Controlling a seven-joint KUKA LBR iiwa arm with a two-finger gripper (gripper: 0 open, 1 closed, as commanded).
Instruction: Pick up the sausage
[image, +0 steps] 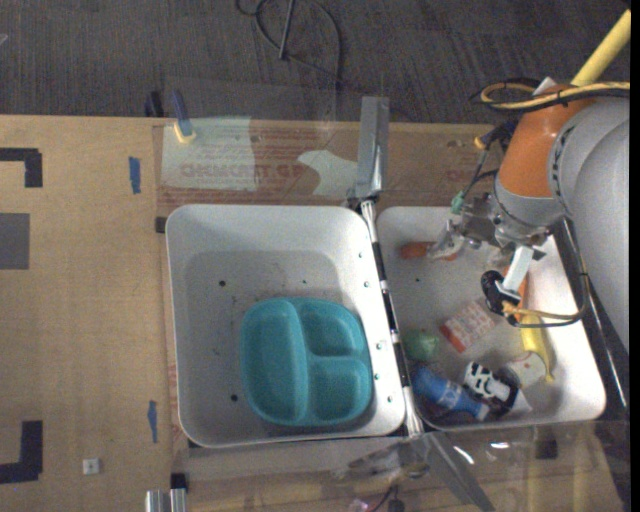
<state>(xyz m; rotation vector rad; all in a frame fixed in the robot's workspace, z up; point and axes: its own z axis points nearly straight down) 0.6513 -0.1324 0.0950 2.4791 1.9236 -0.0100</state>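
The sausage (413, 250) is a small reddish-orange piece lying on the floor of the right bin (575, 405), near its back left corner. My gripper (447, 246) hangs over the back of that bin, just right of the sausage, with its tip almost at the sausage's right end. I cannot make out whether they touch. The grey arm with its orange band (535, 150) comes in from the upper right.
The right bin also holds a green ball (423, 344), a red and white packet (468, 324), a blue bottle (446, 390), a black and white toy (492, 383), and a banana (538, 350). A teal divided plate (305, 362) lies in the left bin (200, 240).
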